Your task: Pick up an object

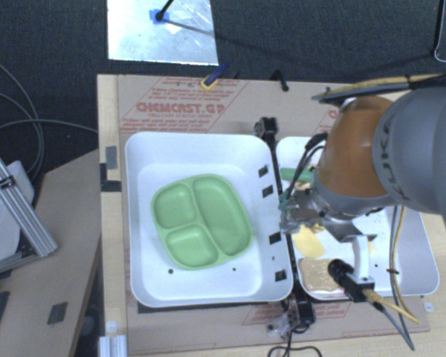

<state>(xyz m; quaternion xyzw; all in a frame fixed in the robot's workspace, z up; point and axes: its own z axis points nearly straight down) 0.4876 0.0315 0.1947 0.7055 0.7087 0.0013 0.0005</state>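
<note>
The arm (379, 155) crowds the right bin (424, 274) beside the divider, its pincer's state impossible to tell, above a pale yellow object (309, 242); the left bin (145, 162) holds a green tray (201, 220).

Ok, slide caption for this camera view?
Arm reaching down into the right bin; green divided plate in the left bin.

A green divided plate (201, 221) lies in the left white bin (145, 162), near its middle. The grey arm (401, 155) with its orange band (353, 151) hangs over the right bin (424, 274), just right of the plate's bin. Below the arm, a pale yellow object (308, 242) and a beige object (317, 275) lie in the right bin.
</note>
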